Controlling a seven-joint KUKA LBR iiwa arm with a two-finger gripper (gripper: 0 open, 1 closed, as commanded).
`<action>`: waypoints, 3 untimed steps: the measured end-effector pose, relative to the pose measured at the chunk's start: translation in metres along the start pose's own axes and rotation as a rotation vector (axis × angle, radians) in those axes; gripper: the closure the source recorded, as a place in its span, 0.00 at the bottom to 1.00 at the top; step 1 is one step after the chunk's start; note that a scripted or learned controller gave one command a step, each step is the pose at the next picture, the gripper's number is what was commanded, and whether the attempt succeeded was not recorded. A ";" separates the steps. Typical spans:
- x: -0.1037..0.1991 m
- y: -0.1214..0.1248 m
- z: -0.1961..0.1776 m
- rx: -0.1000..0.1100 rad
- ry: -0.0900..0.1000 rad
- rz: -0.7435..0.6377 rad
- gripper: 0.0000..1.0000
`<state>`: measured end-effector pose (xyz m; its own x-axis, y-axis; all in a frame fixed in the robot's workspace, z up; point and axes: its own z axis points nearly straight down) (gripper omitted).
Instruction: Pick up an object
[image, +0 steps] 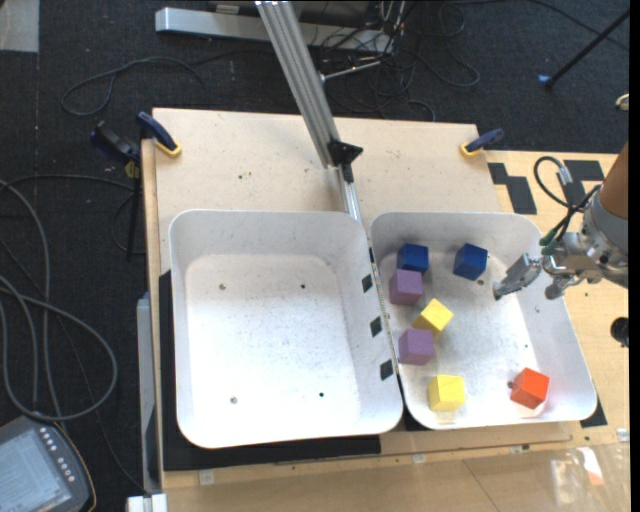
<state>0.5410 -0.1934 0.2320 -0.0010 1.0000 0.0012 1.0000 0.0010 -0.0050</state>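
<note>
Gripper (530, 276) at right edge of right bin (560, 330), jaws look spread w/ nothing between, nearest tgt blue cube (470, 261) just to its left in upper bin: center over it, descend straight, clear bin wall.

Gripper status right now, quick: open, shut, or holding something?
Gripper: above the right bin's right side, nothing seen held; open or shut cannot be told.

You will find no readable text, label, brand or number here. The black patches on the surface (560, 180) at far right and the handheld screen (35, 470) at near left show nothing legible.
</note>
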 end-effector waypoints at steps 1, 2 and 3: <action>0.000 0.001 -0.003 -0.005 -0.002 0.000 0.00; 0.003 0.011 0.049 -0.001 0.000 0.000 0.00; -0.007 0.008 0.104 0.001 0.000 0.003 0.00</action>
<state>0.5485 -0.1999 0.1279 0.0016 1.0000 0.0011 1.0000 -0.0016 -0.0056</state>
